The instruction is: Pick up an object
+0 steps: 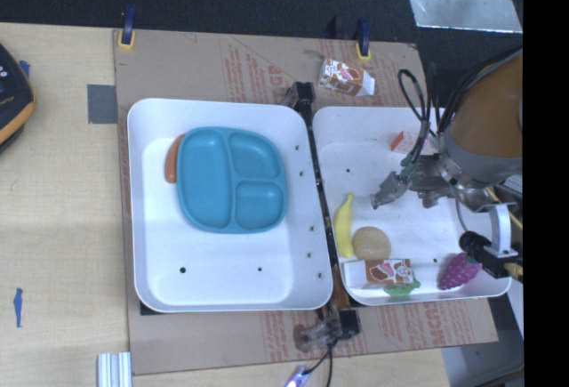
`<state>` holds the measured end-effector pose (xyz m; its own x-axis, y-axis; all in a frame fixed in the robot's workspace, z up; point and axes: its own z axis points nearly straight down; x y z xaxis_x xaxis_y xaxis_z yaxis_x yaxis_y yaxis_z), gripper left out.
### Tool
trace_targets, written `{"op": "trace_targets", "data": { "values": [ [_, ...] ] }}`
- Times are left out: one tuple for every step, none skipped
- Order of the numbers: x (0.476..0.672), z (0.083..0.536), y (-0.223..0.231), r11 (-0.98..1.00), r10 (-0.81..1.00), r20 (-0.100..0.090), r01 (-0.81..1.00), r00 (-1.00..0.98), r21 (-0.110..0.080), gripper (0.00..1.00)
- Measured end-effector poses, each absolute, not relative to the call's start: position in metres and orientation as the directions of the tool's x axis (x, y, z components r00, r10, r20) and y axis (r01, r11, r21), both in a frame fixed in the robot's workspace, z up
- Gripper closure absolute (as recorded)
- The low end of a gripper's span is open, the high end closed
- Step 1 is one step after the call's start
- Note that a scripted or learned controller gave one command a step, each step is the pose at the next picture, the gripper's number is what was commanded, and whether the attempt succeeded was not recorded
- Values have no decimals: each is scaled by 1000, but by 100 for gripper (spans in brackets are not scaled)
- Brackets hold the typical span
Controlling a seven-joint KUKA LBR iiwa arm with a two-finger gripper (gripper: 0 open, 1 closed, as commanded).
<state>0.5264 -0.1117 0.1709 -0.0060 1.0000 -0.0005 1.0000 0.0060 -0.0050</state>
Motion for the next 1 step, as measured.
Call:
{"op": "trace_targets", "data": {
  "values": [
    [526, 181, -113, 9, 1000, -2, 1000, -9, -6, 100]
  ]
}}
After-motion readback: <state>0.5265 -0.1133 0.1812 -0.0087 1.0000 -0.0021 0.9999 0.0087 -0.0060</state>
